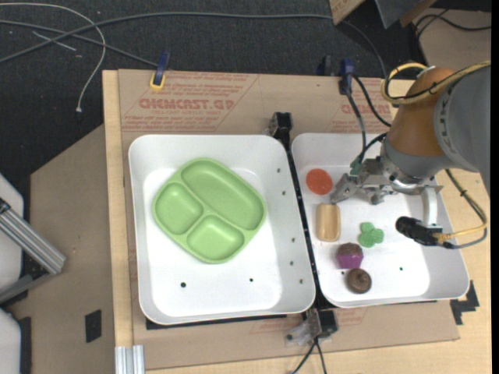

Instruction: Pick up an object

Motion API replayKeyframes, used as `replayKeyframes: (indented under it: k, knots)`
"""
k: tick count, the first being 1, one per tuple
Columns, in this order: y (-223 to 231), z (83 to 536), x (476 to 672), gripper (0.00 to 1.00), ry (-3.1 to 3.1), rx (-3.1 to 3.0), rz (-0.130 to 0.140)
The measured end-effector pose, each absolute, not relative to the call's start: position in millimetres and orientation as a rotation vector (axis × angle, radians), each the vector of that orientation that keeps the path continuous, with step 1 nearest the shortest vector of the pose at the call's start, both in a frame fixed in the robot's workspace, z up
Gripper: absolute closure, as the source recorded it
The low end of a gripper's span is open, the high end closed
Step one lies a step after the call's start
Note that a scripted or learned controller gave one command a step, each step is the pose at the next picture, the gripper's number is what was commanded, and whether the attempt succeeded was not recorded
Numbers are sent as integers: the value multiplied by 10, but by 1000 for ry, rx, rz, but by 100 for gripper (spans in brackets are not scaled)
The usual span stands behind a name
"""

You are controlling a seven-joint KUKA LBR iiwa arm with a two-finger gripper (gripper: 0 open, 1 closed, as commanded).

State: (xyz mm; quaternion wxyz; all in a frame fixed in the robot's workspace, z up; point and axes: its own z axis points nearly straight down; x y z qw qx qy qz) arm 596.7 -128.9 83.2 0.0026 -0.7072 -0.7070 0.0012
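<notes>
The right bin [437, 283] holds several small things: an orange-red round piece [318, 181], a tan oblong block [327, 222], a small green item [371, 234], a purple item [349, 254] and a brown round item [359, 280]. My gripper [348, 190] hangs low over the upper middle of this bin. It sits just right of the orange-red piece and above the tan block. The grey and orange arm [421, 131] behind it covers the bin's upper right part. Nothing can be seen held.
The left bin [156, 287] carries a green divided plate [208, 209]. A black part with a yellow cable [421, 230] sticks out over the right bin's right side. Clamps and cables lie along the bench's far edge [234, 80].
</notes>
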Motion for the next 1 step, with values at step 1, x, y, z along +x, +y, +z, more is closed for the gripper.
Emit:
replayKeyframes:
  k: [1]
  knots:
    - [-1290, 965, 5981, 100, -2219, -2221, -1]
